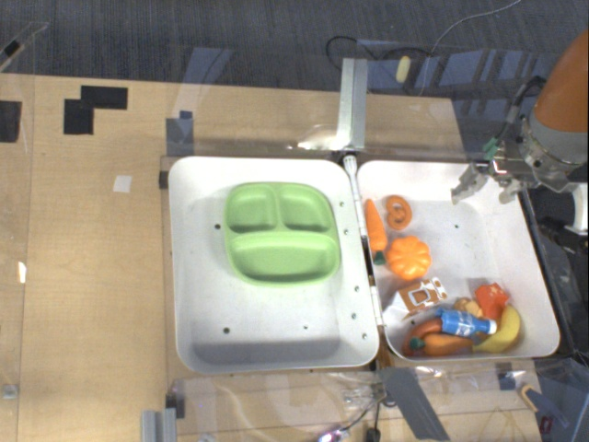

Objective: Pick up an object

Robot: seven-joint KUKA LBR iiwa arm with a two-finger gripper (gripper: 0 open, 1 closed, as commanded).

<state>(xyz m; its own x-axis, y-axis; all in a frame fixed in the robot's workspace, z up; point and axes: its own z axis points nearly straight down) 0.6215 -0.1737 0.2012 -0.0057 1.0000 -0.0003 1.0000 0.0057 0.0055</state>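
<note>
Camera view: gripper (486,182) hangs spread and empty over the right bin (515,238); the pumpkin (409,256) lies toward eight o'clock, near.

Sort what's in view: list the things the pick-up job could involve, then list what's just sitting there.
Job things, all in the right bin:
gripper, open, above the bin's far side
carrot
pretzel
small pumpkin
blue bottle
banana

Just lying about:
green divided plate, in the left bin
</note>
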